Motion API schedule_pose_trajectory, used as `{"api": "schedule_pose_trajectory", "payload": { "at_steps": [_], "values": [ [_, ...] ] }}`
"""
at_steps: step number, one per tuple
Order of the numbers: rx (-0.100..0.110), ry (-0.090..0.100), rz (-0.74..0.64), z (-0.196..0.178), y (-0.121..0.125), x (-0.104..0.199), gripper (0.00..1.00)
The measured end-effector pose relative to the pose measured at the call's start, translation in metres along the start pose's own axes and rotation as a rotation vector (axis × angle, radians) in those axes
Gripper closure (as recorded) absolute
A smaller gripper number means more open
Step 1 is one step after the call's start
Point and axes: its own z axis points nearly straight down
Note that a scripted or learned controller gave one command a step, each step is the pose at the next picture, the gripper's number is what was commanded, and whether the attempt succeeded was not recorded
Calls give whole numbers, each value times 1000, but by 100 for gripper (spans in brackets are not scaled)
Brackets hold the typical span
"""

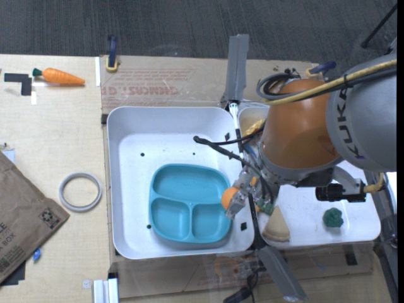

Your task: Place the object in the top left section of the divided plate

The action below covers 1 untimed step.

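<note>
A blue divided plate [183, 185] lies in the left white bin [126, 169], with one wide section at the back and two smaller ones at the front. My gripper [233, 199] hangs over the plate's right rim. A small round orange object [227, 196] sits between its fingertips, above the right end of the wide section. The grey arm with its orange band [297, 128] reaches in from the right and hides much of the right bin.
In the right bin [360, 235] lie a green broccoli-like piece [333, 218] and a beige wedge [276, 227]. On the bench to the left are a toy carrot [60, 76], a tape ring [80, 190] and a cardboard box [22, 223]. Black cables [218, 145] hang over the left bin.
</note>
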Motion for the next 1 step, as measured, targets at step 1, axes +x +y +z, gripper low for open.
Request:
{"api": "schedule_pose_trajectory", "payload": {
  "at_steps": [1],
  "values": [
    [0, -1, -60, 0, -4, -2, 100]
  ]
}}
